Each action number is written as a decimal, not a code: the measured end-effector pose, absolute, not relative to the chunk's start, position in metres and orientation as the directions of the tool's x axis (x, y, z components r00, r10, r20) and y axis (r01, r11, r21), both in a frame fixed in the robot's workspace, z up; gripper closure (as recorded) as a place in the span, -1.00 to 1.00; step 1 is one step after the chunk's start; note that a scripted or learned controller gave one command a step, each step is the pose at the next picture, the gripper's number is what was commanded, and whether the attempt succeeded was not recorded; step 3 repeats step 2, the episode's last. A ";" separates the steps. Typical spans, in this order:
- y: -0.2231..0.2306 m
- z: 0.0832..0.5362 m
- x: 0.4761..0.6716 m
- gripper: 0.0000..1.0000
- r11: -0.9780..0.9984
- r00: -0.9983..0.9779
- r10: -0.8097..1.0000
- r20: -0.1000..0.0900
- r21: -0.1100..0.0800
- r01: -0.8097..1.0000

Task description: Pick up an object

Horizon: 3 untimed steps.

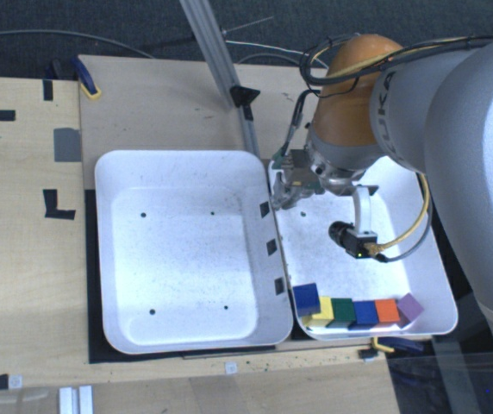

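arm (453,128) cut off at right edge, hides right bin's (427,317) far part

Both bins white: left bin (126,188) w/ fine dark speckle, right bin (440,313) plain. Blocks along its near wall: blue block (306,297), yellow block (319,316), green block (342,310), 2nd blue block (365,312), orange block (387,310), purple block (409,306). Arm (453,119) grey w/ orange band (354,89). Desk (22,257) pale wood w/ black tape marks, grey patch (67,144) far left.

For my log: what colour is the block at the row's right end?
Purple block, clearest in the camera view.
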<state>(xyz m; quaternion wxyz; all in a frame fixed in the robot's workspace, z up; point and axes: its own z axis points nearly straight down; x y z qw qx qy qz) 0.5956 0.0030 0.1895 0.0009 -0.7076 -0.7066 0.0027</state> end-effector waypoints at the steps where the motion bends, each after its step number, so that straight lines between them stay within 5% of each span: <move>1: -0.030 0.235 0.606 1.00 -0.001 0.001 1.000 -0.002 0.003 1.000; 2: -0.140 0.246 0.629 1.00 -0.005 0.005 1.000 -0.004 0.001 1.000; 3: -0.140 0.246 0.629 1.00 -0.005 0.005 1.000 -0.004 0.001 1.000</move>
